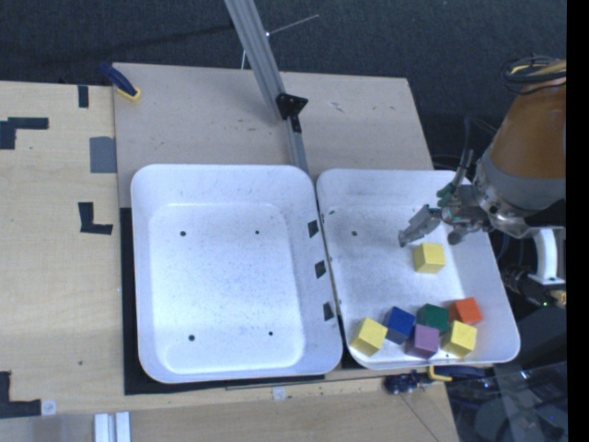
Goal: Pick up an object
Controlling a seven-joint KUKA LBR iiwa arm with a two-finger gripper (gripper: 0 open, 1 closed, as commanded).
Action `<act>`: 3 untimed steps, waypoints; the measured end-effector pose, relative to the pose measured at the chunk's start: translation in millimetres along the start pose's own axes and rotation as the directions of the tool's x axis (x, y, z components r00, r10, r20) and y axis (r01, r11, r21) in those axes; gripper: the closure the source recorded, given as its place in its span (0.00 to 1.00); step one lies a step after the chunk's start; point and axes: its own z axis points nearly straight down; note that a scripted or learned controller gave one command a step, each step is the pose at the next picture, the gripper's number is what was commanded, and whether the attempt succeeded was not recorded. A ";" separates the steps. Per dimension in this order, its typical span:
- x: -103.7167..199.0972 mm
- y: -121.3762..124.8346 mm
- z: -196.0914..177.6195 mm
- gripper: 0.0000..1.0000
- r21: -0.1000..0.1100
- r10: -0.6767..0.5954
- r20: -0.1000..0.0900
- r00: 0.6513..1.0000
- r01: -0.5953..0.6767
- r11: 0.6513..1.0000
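Observation:
In the right bin, a lone yellow cube lies toward the right side. My gripper hangs just above and behind it, open, its two fingers spread to either side of the cube with nothing between them. Along the bin's front edge several more cubes are clustered: a yellow cube, a blue cube, a green cube, a purple cube, an orange cube and another yellow cube.
The left bin sits alongside, its rim meeting the right bin's. A slanted metal pole rises behind the bins. The arm's grey and orange body overhangs the right bin's far right rim.

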 end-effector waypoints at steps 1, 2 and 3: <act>-0.3 0.0 -0.1 0.00 -0.001 0.000 0.000 1.000 0.000 1.000; 2.1 -6.8 62.2 0.00 0.006 0.002 0.000 1.000 -0.002 1.000; -7.3 -6.3 118.5 0.00 0.006 0.003 0.001 1.000 -0.003 1.000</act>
